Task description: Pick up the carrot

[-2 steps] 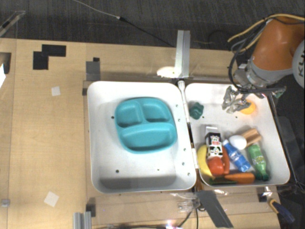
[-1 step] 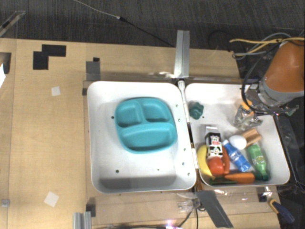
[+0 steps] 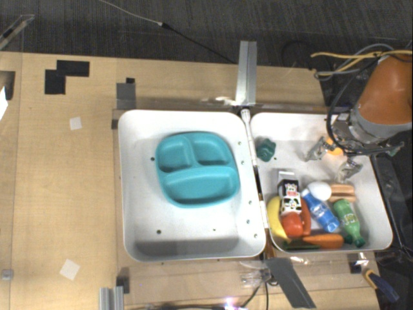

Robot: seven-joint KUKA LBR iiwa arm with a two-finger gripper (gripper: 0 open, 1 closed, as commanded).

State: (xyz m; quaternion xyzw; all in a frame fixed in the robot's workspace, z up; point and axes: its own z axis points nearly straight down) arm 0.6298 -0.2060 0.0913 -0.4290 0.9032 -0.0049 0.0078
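- Desk (image 3: 58, 192): light wood, carrying two white bins side by side.
- Left bin (image 3: 139, 225): holds a teal divided plate (image 3: 195, 168).
- Right bin (image 3: 381, 221): crowded near corner with a banana (image 3: 275, 219), blue bottle (image 3: 321, 213), green bottle (image 3: 348, 221) and small carton (image 3: 290, 196).
- Gripper (image 3: 333, 157): hangs over the right bin's far half, fingers spread apart, nothing between them.
- Carrot (image 3: 322, 241): orange, lying flat along the near wall, touching neighbours.
- Judgement: align fingers across the carrot's width, descend clear of the bottles.

teal tray (image 3: 197, 168) in left bin (image 3: 139, 186); carrot (image 3: 322, 241) at right bin's (image 3: 381, 202) front; hand (image 3: 333, 158) above
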